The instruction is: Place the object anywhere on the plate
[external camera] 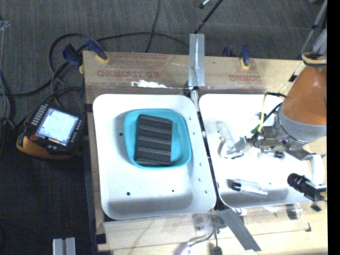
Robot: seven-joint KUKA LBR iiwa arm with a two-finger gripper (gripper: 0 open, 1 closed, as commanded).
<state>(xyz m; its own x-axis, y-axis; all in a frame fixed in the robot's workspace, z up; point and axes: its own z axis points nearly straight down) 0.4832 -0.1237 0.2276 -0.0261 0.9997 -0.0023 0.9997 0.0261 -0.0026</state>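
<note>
A dark grey ridged block (154,138) lies flat on the light blue plate (129,125), which sits in the left bin (111,185). My gripper (227,141) hangs over the left part of the right bin (239,105), well to the right of the plate. Its pale fingers (222,128) stand apart, open, with nothing between them. The grey arm with its orange band (307,97) reaches in from the right.
A slim clear-and-black pen-like item (247,186) lies near the front of the right bin. A metal divider post (196,57) stands between the bins at the back. A handheld pendant with a lit screen (53,129) rests on the floor at left.
</note>
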